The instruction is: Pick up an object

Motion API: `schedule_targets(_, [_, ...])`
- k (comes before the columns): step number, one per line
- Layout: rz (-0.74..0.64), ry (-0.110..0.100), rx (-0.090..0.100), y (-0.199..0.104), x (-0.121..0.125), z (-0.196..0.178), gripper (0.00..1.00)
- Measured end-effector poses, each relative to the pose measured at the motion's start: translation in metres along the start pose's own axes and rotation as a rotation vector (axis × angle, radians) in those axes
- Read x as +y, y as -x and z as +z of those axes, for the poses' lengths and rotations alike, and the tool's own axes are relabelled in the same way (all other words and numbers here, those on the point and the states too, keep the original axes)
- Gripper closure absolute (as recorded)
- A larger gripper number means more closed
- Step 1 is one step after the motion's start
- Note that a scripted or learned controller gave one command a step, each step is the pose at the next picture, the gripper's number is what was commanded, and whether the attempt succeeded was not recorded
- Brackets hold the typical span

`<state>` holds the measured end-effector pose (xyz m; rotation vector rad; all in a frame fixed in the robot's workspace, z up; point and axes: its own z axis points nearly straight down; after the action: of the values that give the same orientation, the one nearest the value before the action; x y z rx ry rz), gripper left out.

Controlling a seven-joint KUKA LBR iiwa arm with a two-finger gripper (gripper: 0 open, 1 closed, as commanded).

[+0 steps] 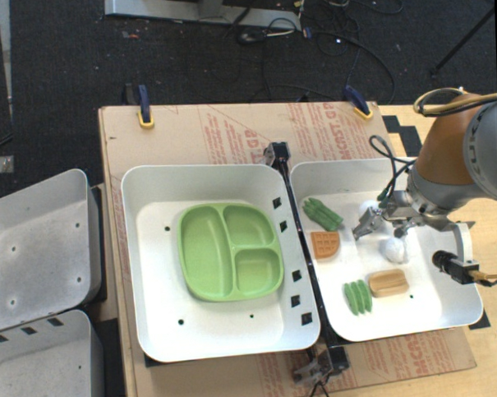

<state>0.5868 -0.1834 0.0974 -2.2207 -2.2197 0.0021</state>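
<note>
The right bin point(451, 308) holds several small objects. A dark green pod-like piece point(323, 213) lies at its back left, with an orange waffle-patterned piece point(325, 244) just in front of it. A second green piece point(358, 296) and a tan block point(389, 284) lie side by side near the front. A small white rounded object point(393, 248) sits in the middle. My gripper point(385, 226) hangs directly above and behind the white object. Its fingers stand apart, one to each side, and nothing is between them.
The left bin point(155, 321) holds a light green divided plate point(231, 251). A black ridge with clips point(295, 233) separates the two bins. The arm's grey body and orange band point(452, 156) cover the right bin's far right corner. A black fitting with a cable point(450, 265) sits by the right wall.
</note>
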Motion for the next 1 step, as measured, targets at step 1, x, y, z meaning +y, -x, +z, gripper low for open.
schedule_targets(1, [0.0,0.003,-0.001,0.0004,0.0007,-0.0124,1.0])
